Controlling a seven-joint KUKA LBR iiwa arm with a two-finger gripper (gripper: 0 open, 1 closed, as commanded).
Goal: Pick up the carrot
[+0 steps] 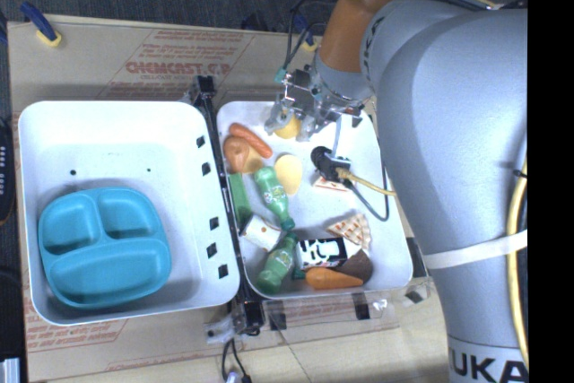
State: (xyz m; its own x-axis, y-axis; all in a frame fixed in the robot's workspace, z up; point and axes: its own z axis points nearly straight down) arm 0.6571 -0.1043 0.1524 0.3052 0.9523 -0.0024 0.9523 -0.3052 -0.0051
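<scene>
Carrot (334, 279): orange, lying flat at the near edge of the R bin (316, 207), tip pointing to your right.
Carrot's neighbours: brown wedge (358, 265) touching its top side; blk-and-white carton (321, 252) just behind it; green bottle (278, 262) just to its left.
Gripper (300, 116): at the far end of the R bin, over a small yellow item (287, 129), well apart from the carrot.
Claw state: you can't tell from this angle how far open it is; nothing seen in its hold.
Far-left corner, R bin: orange-red stick-shaped piece (248, 140); can't tell what it is.
Mid R bin: lemon (288, 171), 2nd green bottle (272, 192), waffle piece (352, 230).
L bin (108, 143): blue divided tray (103, 247), near-left part.
</scene>
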